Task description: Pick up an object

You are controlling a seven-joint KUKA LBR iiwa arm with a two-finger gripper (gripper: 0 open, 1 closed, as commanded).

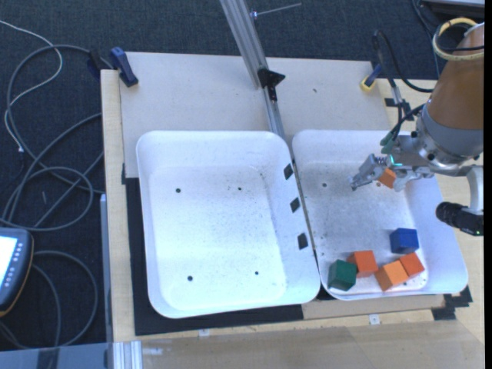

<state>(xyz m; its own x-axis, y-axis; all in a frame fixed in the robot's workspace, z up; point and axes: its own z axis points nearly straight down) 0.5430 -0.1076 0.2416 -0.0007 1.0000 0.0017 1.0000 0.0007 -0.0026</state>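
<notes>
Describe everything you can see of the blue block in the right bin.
The blue block is a small, solid-coloured cube, matte like painted wood or foam. It sits flat on the floor of the right bin, near the far-right wall, with one corner turned toward the camera. It stands apart from the other blocks; the closest is an orange block just below it in the picture, seemingly with a thin gap between them. The claw is well above it in the picture, not touching it.

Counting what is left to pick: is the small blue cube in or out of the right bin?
In: the small blue cube rests on the right white bin's floor.
</notes>
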